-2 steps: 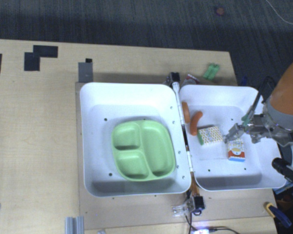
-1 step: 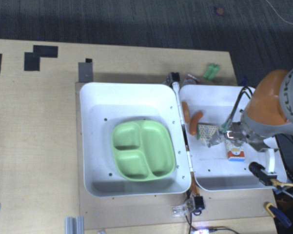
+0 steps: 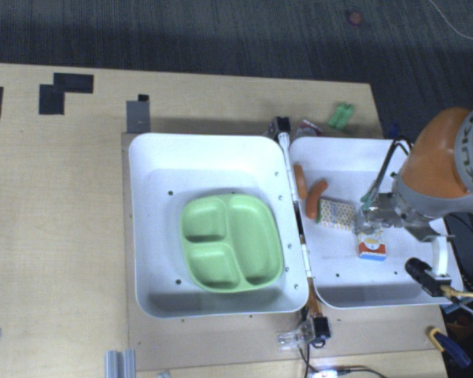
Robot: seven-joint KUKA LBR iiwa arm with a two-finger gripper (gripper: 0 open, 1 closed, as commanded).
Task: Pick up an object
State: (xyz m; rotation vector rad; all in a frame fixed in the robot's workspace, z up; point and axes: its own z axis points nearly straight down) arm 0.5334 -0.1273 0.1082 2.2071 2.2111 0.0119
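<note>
Smooth pale wood on the bench (image 3: 55, 235); matt white plastic for both bins (image 3: 153, 211); glossy green plastic tray (image 3: 231, 241); dark ribbed carpet (image 3: 220, 22) beyond.

One fixed overhead camera, tilted.
You look down at a slant on the bench (image 3: 55, 235) and both white bins (image 3: 153, 235), from moderately far, its far edge uppermost.

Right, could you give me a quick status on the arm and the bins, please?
Gripper low in right bin, above small orange-and-white carton. Nothing seen held. Sausage and patterned packet alongside. Green tray in left bin.
</note>
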